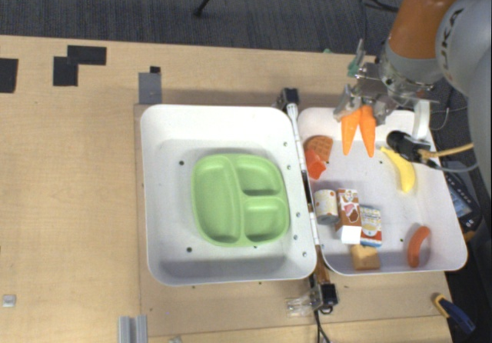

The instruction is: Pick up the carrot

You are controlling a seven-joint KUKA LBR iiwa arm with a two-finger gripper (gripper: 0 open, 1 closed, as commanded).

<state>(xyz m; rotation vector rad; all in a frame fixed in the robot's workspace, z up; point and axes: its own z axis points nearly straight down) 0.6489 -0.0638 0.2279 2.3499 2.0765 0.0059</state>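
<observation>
You have two white bins on the tabletop (69,203). The left bin (165,141) carries one green divided plate (240,199). Over the right bin (446,218), the gripper (367,103) is clamped on the tops of two orange carrot (358,131) pieces hanging side by side. Below lie one banana (401,170), one sausage (418,246), two small cartons (359,220) and one orange wedge (318,151).

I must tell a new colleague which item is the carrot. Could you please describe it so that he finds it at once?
Look at the right white bin, at its far end under the arm's hand. The carrot hangs there, gripped at its top by the hand: two bright orange cones pointing down side by side. The yellow banana to its right is curved, and the sausage is redder and lies at the near end.
</observation>
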